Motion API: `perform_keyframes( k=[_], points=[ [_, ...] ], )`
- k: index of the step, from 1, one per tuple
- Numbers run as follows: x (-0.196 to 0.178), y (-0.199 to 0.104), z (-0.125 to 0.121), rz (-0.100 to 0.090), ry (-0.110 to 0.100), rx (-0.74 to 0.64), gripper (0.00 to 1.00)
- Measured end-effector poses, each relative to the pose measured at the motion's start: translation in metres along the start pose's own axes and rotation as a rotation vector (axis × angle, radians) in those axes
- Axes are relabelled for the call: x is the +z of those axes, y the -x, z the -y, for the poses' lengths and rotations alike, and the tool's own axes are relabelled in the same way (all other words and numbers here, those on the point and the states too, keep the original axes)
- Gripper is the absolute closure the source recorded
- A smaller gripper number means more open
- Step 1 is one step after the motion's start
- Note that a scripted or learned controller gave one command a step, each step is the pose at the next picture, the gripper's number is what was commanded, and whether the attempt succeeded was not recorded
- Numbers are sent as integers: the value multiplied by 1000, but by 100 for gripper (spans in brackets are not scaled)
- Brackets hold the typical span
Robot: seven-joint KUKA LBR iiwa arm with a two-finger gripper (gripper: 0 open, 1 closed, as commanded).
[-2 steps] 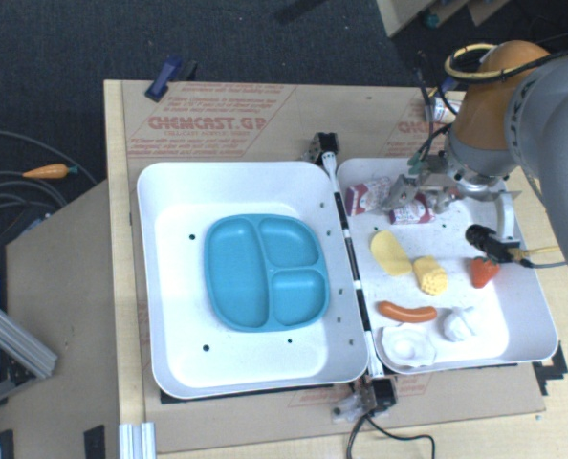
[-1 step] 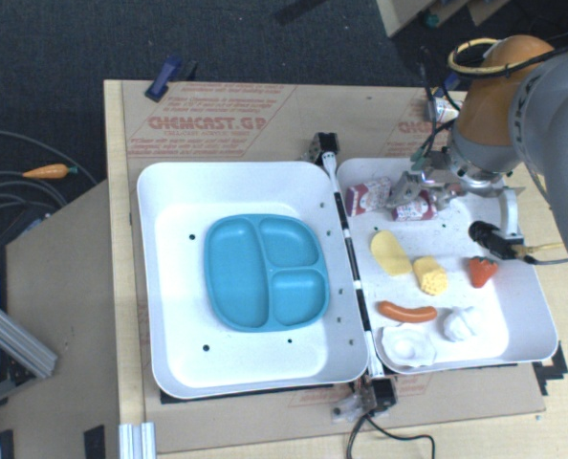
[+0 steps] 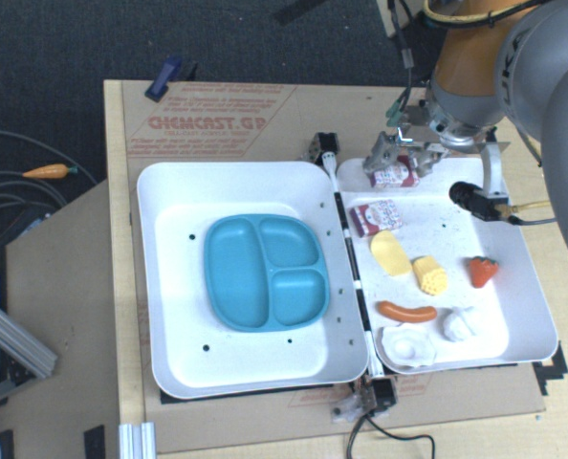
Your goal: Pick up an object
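My gripper (image 3: 397,163) hangs over the far left corner of the right bin (image 3: 523,299). A small red-and-white packet (image 3: 396,176) sits between its fingers, lifted just above the bin's rim. In the bin lie a second red-and-white packet (image 3: 375,216), a pale yellow piece (image 3: 389,253), a yellow corn cob (image 3: 430,276), a red strawberry-like toy (image 3: 483,271), an orange sausage (image 3: 408,312) and two white items (image 3: 459,325) (image 3: 405,347).
The left bin (image 3: 169,333) holds a blue divided plate (image 3: 265,271). The grey arm with its orange band (image 3: 485,27) reaches in from the upper right. A black part (image 3: 470,199) juts over the right bin's far edge. A blue clip (image 3: 164,77) lies on the bench's far left.
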State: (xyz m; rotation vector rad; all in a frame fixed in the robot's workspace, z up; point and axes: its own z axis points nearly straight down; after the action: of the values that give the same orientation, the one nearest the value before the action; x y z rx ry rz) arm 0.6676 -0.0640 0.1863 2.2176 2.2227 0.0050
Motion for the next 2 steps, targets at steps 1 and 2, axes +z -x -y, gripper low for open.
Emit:
perform_keyframes(
  k=[1, 2],
  points=[
    [-52, -44, 44, -1, -5, 0, 100],
    [-62, -59, 100, 0, -7, 2, 100]
  ],
)
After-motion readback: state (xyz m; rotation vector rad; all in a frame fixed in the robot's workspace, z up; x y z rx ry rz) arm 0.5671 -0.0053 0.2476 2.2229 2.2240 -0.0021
